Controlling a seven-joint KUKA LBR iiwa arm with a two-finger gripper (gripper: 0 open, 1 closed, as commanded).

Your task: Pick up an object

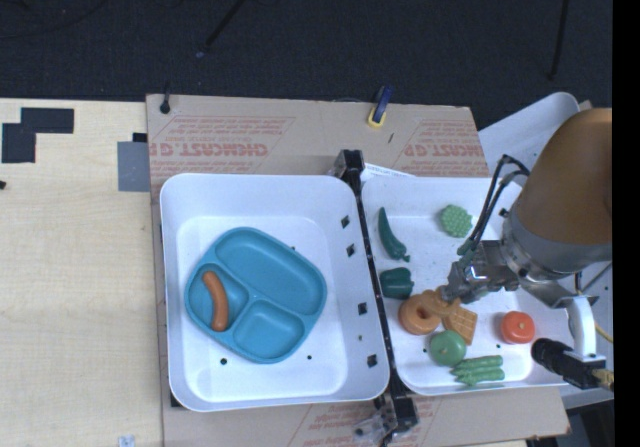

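The arm hangs over the right bin, gripper low just right of the donut; whether it's wide or pinched, I cannot tell. Crowded spot: waffle piece beside the donut could get nudged, spoiling the grab.

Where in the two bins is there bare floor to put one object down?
Left bin: bare floor around the blue tray, widest along the top. Right bin: bare between the dark green pepper and the light green piece. Crowded by the donut and gripper.
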